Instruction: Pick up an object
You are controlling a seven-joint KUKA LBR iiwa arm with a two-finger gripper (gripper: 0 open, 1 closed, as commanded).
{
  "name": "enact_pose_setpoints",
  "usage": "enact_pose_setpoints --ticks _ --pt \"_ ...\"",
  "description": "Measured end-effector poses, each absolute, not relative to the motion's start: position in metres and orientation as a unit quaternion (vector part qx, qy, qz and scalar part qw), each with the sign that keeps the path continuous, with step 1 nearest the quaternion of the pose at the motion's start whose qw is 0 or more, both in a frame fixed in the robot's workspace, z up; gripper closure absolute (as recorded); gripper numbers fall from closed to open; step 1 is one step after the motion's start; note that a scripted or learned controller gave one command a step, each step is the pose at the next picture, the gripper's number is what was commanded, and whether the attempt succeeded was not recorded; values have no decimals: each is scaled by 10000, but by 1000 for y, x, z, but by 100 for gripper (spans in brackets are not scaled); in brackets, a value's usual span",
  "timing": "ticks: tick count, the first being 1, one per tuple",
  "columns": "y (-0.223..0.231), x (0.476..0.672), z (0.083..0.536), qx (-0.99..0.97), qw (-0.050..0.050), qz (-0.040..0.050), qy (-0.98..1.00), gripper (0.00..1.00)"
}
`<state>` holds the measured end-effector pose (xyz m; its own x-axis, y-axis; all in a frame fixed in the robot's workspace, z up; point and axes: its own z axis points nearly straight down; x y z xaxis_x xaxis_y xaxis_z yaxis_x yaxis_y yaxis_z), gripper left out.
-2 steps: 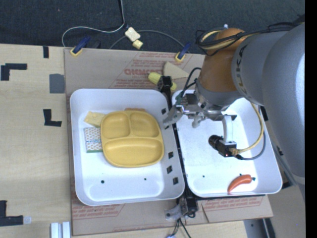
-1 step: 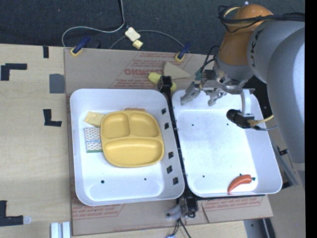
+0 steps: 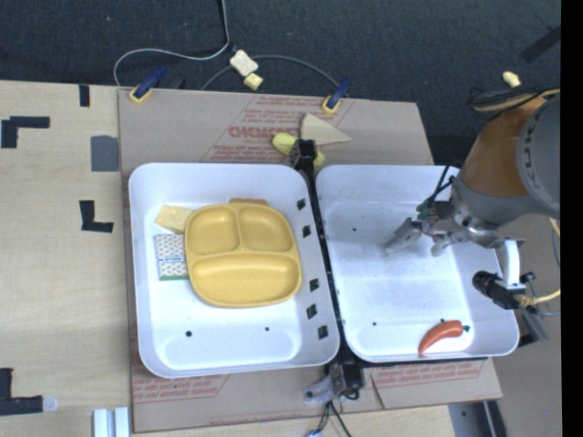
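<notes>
An orange chili pepper (image 3: 442, 335) with a green stem lies near the front right corner of the right bin (image 3: 383, 285). My gripper (image 3: 418, 241) hangs over the upper middle of that bin, its fingers (image 3: 398, 238) spread apart with nothing between them. The pepper sits well below and slightly right of the gripper. In the left bin (image 3: 182, 335) a yellow divided plate (image 3: 243, 253) covers the middle, with a pale yellow wedge (image 3: 171, 217) and a small patterned card (image 3: 169, 255) tucked at its left edge.
The grey arm with its orange band (image 3: 496, 157) comes in from the right over the right bin's edge. A black divider with clips (image 3: 317, 244) runs between the bins. Cables and yellow clamps (image 3: 296, 142) lie on the cardboard behind the bins.
</notes>
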<state>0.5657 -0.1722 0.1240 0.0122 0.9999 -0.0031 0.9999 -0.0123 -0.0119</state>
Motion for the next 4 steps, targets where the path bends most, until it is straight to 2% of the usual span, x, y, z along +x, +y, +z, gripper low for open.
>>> enact_pose_setpoints --ticks 1,2,3,4 --pt "-100 591 83 -7054 -17 9 -7088 0" --pt "-114 672 85 -7056 -31 -17 -7086 0" --pt "-114 670 96 -7058 -29 0 -7084 100" --pt "-25 609 191 -7041 7 -26 -7101 100"
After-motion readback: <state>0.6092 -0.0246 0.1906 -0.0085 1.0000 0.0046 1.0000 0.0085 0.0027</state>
